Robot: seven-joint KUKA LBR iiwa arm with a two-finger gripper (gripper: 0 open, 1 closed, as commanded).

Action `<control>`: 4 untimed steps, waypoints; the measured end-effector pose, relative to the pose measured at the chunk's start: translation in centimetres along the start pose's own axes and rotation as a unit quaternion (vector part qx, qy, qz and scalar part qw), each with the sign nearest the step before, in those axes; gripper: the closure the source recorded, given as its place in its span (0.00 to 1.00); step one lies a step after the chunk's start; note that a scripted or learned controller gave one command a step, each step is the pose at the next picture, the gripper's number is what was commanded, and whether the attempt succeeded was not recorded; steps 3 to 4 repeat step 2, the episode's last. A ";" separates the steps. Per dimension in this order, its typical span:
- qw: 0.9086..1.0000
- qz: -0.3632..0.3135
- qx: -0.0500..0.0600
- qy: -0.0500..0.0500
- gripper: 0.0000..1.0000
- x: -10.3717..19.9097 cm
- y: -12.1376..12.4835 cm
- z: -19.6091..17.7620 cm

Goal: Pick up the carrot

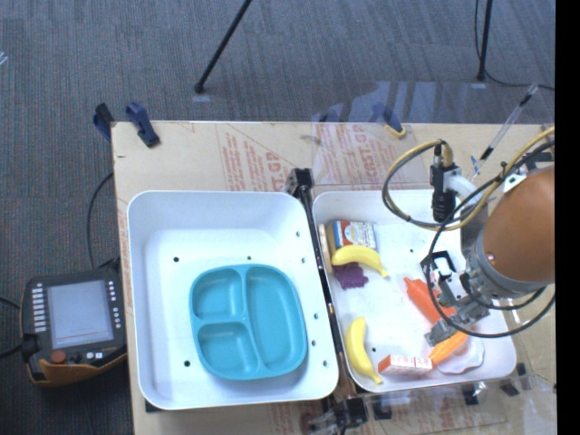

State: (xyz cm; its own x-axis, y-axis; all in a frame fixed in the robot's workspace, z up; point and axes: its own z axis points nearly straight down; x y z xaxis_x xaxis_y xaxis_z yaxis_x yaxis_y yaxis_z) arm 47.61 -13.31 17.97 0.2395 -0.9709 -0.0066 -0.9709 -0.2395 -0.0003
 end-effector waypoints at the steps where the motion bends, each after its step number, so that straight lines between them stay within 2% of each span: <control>1: 1.000 -0.030 -0.001 0.000 1.00 2.1 0.6 9.4; 2: 0.997 -0.077 0.001 0.000 1.00 6.7 1.6 8.6; 4: 0.997 -0.077 0.001 0.000 1.00 6.7 1.6 8.6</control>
